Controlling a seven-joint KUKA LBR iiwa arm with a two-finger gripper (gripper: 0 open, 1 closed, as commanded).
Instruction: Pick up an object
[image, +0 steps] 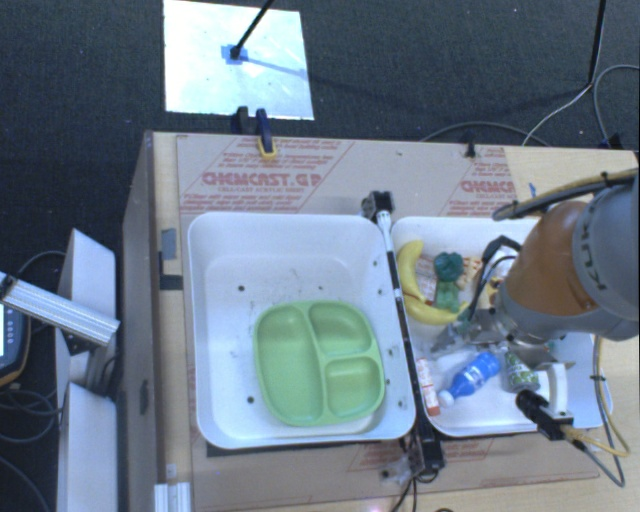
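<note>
Clutter beside the banana (412, 290) is partly hidden beneath the arm (560, 275), bent over the right bin (480, 425); its gripper (470, 330) is obscured, grip unreadable, near a blue bottle (470, 377).

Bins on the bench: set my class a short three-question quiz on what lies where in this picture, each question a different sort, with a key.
1. True or false: the green tray lies in the left bin.
2. Which thing lies in the right bin against its left wall? A) banana B) green tray C) a red cup
3. Fill in: the blue bottle lies ____ the arm, nearer the camera.

Key: 1 true. 2 A. 3 below; the gripper sits above the clutter and its grasp cannot be made out.
</note>
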